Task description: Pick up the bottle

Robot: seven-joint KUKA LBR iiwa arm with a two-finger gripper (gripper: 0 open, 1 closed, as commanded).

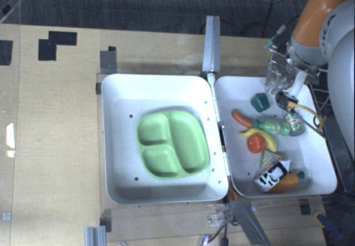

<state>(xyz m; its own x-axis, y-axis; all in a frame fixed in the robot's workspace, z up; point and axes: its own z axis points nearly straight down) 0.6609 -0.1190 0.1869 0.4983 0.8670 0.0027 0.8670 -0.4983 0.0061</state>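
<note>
Orange carrot (pixel 285 182) is lying nearest, at 5 o'clock in the right bin (pixel 313 153), and is touching a black-and-white box (pixel 272 175) at its 9 o'clock. A patterned wedge (pixel 270 157) is sitting just at 12 o'clock of the box. A red tomato (pixel 255 144) is resting against a yellow banana (pixel 268 138) near the bin's middle. The bottle (pixel 270 126), green, is lying on its side just at 12 o'clock of the banana, running 9 to 3 o'clock. An orange-red vegetable (pixel 241 118) is lying at the bottle's 10 o'clock, close to its end. A teal block (pixel 259 101) is sitting at 11 o'clock in the bin. The gripper (pixel 274 86) is hanging at the bin's 12 o'clock rim, just at 1 o'clock of the teal block and apart from the bottle. I cannot tell whether its jaws are spread or pressed together. The left bin (pixel 119 128) is holding a green divided tray (pixel 172 142) at its centre.
</note>
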